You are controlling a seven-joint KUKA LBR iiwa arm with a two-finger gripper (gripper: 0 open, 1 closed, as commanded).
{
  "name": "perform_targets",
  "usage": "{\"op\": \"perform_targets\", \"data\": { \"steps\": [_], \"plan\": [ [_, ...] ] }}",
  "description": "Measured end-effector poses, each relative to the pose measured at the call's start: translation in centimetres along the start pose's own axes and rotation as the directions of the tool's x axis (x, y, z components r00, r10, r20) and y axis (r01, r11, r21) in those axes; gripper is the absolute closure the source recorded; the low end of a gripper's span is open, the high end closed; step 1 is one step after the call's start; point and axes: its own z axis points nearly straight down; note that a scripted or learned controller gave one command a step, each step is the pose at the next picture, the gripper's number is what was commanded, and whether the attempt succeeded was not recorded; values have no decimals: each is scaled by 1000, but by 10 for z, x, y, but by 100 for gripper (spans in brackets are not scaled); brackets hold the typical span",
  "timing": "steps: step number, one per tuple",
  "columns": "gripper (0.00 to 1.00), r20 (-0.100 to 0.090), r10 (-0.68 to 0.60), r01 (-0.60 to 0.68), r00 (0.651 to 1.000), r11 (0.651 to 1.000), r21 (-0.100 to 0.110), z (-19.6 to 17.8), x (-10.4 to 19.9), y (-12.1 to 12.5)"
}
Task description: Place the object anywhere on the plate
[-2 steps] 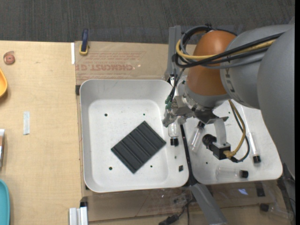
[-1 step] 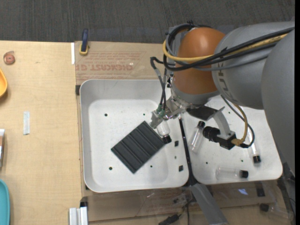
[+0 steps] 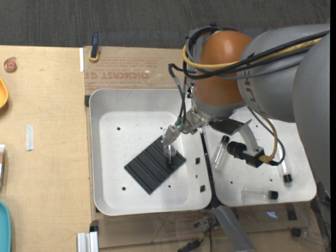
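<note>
- Two white bins: left bin (image 3: 100, 156), right bin (image 3: 299, 190).
- One black ribbed plate (image 3: 149, 169) (in the left bin).
- Three clear tubes in the right bin: (image 3: 218, 154), (image 3: 286, 172), (image 3: 257, 195).
- One blue clamp (image 3: 94, 46), far edge.

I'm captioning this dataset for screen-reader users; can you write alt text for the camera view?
A grey robot arm with an orange band reaches from the right, its gripper over a dark ribbed plate lying in the left white bin. The right white bin holds several clear tubes with dark caps. Both bins sit on a tan bench.
</note>
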Motion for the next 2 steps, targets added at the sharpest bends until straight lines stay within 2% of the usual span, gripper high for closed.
{"op": "perform_targets", "data": {
  "steps": [1,2],
  "plan": [
    [0,2,349,-349,937,937,0,-23,-13,86],
    [0,2,541,-541,841,841,0,-73,20,142]
  ]
}}
